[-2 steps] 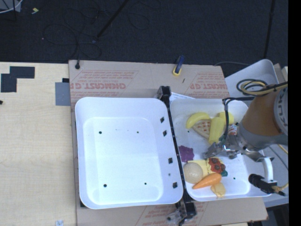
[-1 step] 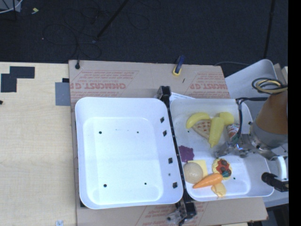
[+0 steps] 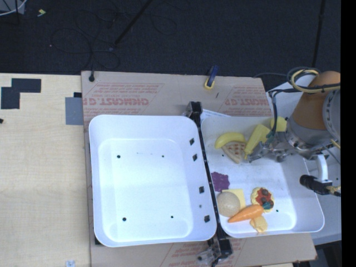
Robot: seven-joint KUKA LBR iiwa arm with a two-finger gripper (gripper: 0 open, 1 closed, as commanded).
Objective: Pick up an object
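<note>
Grey metal marks the gripper point(image 3: 261, 152), which sits low over the upper part of the right bin point(image 3: 303, 218), reaching in from the right; whether it is spread or pressed together I cannot tell, since its tips blur into the toys beneath. Taking the gripper as landmark, the nearest thing is a waffle piece point(image 3: 236, 151) just to its left, seemingly touching the tip, with a yellow banana point(image 3: 229, 139) just beyond and slightly above it, its long axis running left to right. A yellow wedge point(image 3: 257, 138) lies just above the gripper, slanting up toward the right. My judgement is that the coming pick turns on the waffle piece, lying leftward from the tip. Well below the gripper sit a purple lump point(image 3: 220, 180), a cream ball point(image 3: 227, 203), an orange carrot point(image 3: 246, 213) slanting up to the right, and a red-and-yellow toy point(image 3: 262, 198). Far to the left is the other white bin point(image 3: 100, 149). Above both, the cardboard sheet point(image 3: 167, 96) bears red upside-down print that seems to read CHEMCAST GP.
</note>
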